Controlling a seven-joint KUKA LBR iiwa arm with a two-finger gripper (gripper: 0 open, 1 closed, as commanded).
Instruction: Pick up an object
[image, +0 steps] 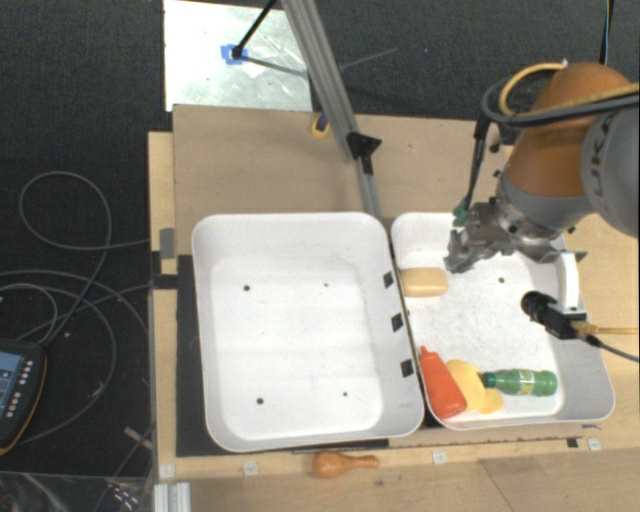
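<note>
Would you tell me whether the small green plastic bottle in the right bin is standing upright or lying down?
Lying down. The small green plastic bottle rests on its side on the floor of the right white bin, lengthwise across the view, beside the yellow object.

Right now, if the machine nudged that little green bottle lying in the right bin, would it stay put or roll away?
It would probably roll: the green bottle lies on its side and looks round. It may not go far, since the yellow object sits at its cap end and the right bin's wall is close by. It looks like small plastic, so likely light and smooth, perhaps slippery.

The grey arm (585, 150) runs off the frame's right edge, and its bulk hides the gripper's (462, 258) fingers.
</note>
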